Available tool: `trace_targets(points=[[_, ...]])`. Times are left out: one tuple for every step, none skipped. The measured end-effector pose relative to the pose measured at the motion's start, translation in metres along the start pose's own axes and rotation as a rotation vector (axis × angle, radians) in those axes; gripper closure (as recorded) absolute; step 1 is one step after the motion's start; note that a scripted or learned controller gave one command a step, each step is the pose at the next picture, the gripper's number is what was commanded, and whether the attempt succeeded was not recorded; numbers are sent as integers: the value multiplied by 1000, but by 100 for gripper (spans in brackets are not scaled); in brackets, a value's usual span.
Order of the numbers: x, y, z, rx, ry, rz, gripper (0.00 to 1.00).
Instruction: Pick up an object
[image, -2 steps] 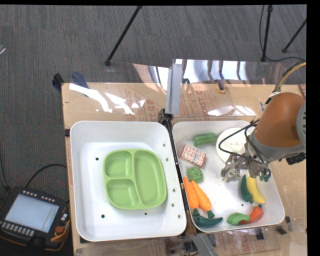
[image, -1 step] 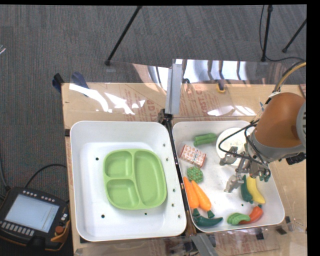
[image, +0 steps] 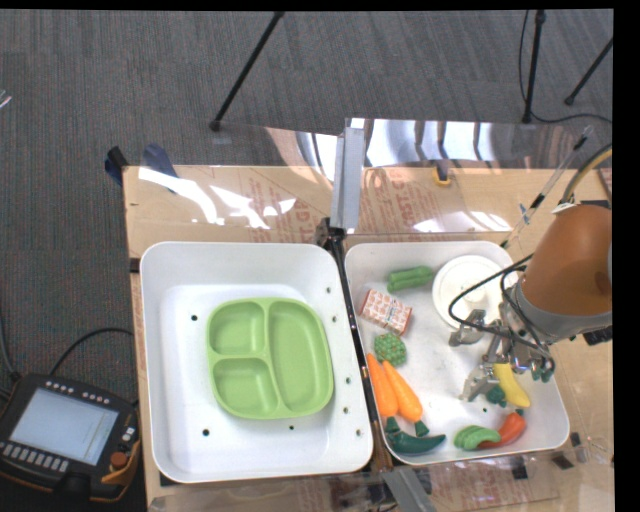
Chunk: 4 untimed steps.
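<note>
Your gripper (image: 492, 372) sits low in the right bin (image: 440, 400), fingers apart, a yellow banana (image: 512, 385) just beside them, not held. Carrots (image: 393, 390) lie left of it, white bowl (image: 465, 285) behind. Green divided plate (image: 270, 358) is in the left bin (image: 165, 300).

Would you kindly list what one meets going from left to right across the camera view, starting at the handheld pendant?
Handheld pendant → green divided plate in the left bin → pair of carrots → white bowl → gripper over the right bin → red chili.
</note>
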<state>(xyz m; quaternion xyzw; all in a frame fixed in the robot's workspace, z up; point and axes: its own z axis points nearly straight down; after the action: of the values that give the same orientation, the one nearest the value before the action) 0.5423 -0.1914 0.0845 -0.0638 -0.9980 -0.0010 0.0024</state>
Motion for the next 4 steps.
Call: trace_targets(points=[[-1, 2, -8, -2, 1, -5, 100], [-16, 20, 0, -1, -3, 56, 100], [-16, 20, -1, -1, -3, 55, 0], [-11, -20, -1, 1, -5, -36, 0]])
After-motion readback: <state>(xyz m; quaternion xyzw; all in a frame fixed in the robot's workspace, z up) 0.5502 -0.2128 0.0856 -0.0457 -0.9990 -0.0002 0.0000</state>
